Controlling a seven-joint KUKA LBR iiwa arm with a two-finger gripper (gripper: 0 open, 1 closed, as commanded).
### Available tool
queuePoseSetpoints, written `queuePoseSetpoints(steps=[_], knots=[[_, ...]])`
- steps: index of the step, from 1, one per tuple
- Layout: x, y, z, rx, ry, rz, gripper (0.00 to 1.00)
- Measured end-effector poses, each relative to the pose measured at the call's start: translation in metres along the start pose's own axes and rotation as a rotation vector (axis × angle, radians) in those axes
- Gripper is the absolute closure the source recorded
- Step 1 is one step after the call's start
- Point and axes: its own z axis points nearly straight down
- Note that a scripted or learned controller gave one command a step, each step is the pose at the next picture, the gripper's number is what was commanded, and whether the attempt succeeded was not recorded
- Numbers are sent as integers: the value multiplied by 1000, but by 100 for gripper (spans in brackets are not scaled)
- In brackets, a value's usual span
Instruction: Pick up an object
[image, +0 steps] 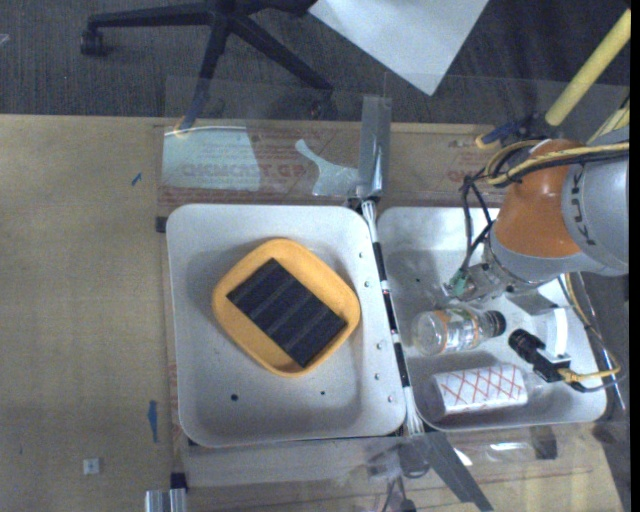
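Observation:
In the right bin a clear plastic bottle lies on its side. Just in front of it sits a white box with a red criss-cross pattern. My gripper hangs over the right bin, directly behind the bottle and close above it, mostly hidden under the grey and orange wrist. Nothing is visibly held in it. In the left bin rests a yellow rounded tray-like object with a dark ribbed panel.
A metal divider separates the two bins. The arm covers the right bin's back right part. Bare bin floor shows around the yellow object and at the right bin's back left. A transparent taped sheet lies behind the left bin.

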Motion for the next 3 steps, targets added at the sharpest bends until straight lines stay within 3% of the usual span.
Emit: queuePoseSetpoints(steps=[1, 2, 3], knots=[[46, 40, -154, 12, 6, -270, 100], [46, 40, -154, 11, 6, -271, 0], [14, 71, -104, 10, 4, -250, 0]])
